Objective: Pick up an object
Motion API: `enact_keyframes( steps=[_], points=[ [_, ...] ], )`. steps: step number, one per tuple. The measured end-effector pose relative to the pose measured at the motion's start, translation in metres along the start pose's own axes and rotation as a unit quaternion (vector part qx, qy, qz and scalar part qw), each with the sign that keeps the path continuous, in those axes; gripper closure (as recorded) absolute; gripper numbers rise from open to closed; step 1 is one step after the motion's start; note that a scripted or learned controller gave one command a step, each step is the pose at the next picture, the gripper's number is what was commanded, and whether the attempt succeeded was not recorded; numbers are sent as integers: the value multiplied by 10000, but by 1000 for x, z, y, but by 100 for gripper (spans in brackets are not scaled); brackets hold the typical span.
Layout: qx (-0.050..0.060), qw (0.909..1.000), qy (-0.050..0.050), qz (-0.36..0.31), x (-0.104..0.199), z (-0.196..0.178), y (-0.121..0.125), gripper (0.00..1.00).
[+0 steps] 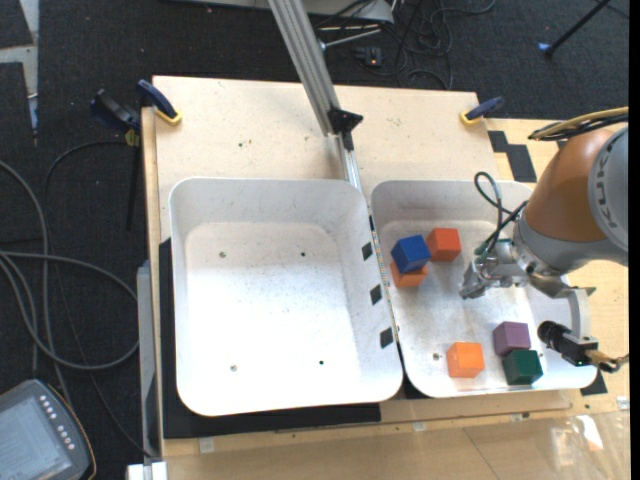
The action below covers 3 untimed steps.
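The right bin (430,196) holds several blocks. A blue block (410,253) rests on an orange one (408,274) near the bin's left wall, with another orange block (444,243) just to their right. Near the front edge lie an orange block (465,359), a purple block (512,336) and a dark green block (522,367). My gripper (474,286) hangs over the bin's middle right, right of the blue block and above bare bin floor. Nothing shows between its tips.
The left bin (190,268) lies beside the right one. A metal pole (305,53) slants down from the back to the bins' shared wall. Clamps (158,103) sit at the bench's back corners. Cables trail on the floor at left.
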State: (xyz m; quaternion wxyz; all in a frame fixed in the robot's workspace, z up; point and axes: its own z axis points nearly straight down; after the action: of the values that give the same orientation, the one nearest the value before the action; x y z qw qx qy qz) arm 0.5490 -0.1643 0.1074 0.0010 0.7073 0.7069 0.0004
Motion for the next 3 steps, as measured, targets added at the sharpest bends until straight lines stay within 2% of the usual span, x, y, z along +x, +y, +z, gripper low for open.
enact_keyframes(
  steps=[1,3],
  points=[
    [-19,10000,-5,-13,2,-62,-4,100],
    [-22,10000,-8,-20,4,-144,1,100]
  ],
)
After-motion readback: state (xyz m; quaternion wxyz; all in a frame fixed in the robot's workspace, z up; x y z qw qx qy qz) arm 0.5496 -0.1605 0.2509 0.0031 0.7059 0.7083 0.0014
